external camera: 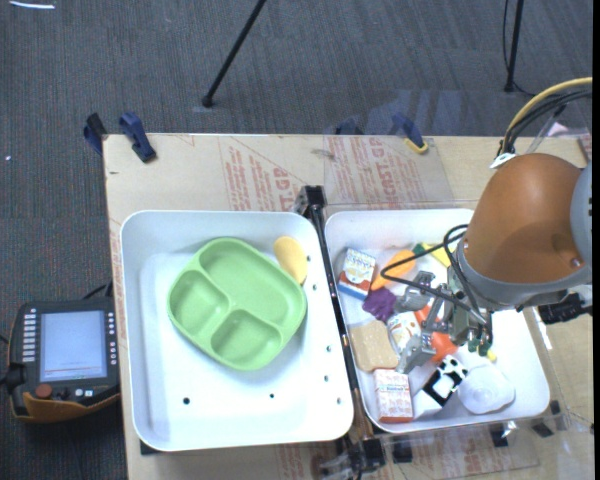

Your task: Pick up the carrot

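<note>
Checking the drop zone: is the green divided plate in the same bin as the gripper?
No, the green plate lies in the left bin, while the gripper is over the right bin.

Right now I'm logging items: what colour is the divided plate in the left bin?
Light green plate, seen clearly in the camera view.

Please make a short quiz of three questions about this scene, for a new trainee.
1. True or false: the green tray lies in the left bin.
2. What touches the tray's far right corner? A) yellow item B) white ball C) purple item
3. Over which bin is the gripper?

Key:
1. True.
2. A, the yellow item.
3. The right bin, low among the clutter, by an orange piece that may be the carrot.
</note>
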`<act>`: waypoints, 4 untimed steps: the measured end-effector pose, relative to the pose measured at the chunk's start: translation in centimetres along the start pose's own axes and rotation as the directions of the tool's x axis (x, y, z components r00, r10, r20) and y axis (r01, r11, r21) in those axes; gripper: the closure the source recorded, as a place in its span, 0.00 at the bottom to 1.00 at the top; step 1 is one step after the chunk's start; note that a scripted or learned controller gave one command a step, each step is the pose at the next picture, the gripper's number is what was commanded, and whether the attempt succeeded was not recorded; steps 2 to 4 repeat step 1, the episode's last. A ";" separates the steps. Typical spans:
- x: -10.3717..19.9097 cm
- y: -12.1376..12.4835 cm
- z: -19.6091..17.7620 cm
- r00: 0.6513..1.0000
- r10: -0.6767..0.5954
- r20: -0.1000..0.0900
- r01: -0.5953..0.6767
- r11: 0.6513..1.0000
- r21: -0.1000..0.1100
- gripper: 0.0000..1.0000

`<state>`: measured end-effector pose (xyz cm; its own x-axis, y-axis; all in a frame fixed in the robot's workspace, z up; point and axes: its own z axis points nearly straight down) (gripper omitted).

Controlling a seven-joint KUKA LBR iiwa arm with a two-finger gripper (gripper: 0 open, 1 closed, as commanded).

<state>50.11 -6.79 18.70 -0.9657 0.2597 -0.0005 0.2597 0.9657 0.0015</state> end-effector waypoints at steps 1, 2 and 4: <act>-8.6 1.1 6.1 0.997 -0.072 -0.005 0.072 0.997 0.000 0.00; -8.6 1.1 6.1 0.997 -0.072 -0.005 0.072 0.997 0.000 0.00; -8.6 1.1 6.1 0.997 -0.072 -0.005 0.072 0.997 0.000 0.00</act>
